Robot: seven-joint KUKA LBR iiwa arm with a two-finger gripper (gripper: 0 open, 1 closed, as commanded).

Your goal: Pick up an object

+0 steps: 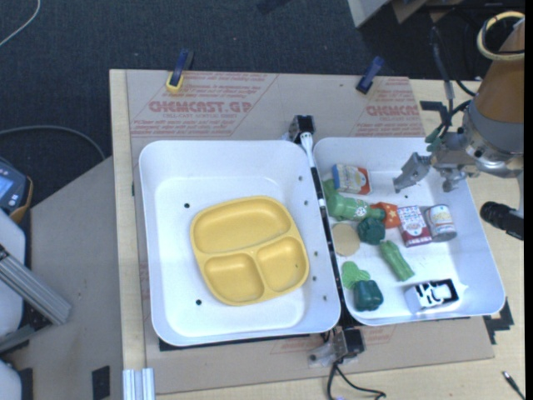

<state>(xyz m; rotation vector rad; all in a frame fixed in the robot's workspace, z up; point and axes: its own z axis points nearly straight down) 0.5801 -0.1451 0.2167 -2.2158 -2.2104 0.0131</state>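
White bin (479,261) on your right holds the small toys, like the little can (440,222) and the red box (412,225). Your gripper (429,176) hangs above them with fingers spread open and holding nothing. No toy is picked up yet.

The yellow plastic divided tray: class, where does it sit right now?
The yellow plastic divided tray lies in the left white bin in the camera view, roughly centred, apart from the cluttered right white bin.

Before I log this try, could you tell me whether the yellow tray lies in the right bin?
No, the yellow tray lies in the left bin.
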